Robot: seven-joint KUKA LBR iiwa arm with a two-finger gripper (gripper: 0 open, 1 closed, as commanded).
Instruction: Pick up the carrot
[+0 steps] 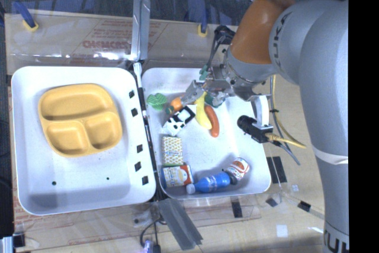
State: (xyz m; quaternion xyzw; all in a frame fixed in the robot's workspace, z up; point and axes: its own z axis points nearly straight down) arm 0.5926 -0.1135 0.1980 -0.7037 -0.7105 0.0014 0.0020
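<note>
The carrot (174, 105), a short orange piece with a green leafy top (156, 101), lies in the upper left part of the right bin (254, 183), close to the divider. My gripper (200, 93) hangs low over the bin just right of the carrot, above the top end of a yellow banana (203, 116). A grey part of it reaches toward the carrot's orange end. I see nothing held.
A red-orange sausage (212, 122) lies beside the banana. A black-and-white cube (177, 121) sits just below the carrot. A cracker box (172, 150), a small can (177, 176), a blue bottle (210, 182) and another can (238, 169) line the bin's front. The left bin holds a yellow divided tray (80, 117).
</note>
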